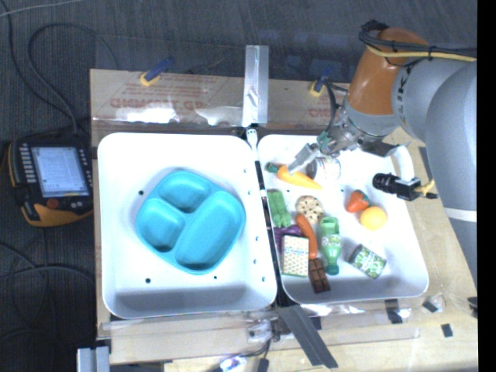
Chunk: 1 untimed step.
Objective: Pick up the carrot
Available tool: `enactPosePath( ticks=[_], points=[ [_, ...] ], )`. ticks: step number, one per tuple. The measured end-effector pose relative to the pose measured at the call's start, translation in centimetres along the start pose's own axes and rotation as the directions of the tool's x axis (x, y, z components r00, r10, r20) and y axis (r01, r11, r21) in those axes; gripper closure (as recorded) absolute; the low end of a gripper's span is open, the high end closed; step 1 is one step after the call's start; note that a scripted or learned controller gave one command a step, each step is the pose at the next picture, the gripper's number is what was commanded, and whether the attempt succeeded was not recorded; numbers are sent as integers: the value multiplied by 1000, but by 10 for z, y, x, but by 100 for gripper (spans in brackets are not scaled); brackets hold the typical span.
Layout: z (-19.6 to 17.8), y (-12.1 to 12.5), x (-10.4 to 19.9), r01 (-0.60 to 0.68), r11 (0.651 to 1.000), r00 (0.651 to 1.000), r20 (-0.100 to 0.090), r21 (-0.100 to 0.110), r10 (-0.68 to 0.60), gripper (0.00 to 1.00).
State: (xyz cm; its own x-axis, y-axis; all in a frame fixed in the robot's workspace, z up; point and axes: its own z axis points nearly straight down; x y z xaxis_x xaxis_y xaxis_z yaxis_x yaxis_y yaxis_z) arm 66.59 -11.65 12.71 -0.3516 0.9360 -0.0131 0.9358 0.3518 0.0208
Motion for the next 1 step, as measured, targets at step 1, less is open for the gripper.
enactPosePath(
  ticks=[1],
  points=[
    [38,-6,15,157,987,988,-6,11,-157,0]
  ],
)
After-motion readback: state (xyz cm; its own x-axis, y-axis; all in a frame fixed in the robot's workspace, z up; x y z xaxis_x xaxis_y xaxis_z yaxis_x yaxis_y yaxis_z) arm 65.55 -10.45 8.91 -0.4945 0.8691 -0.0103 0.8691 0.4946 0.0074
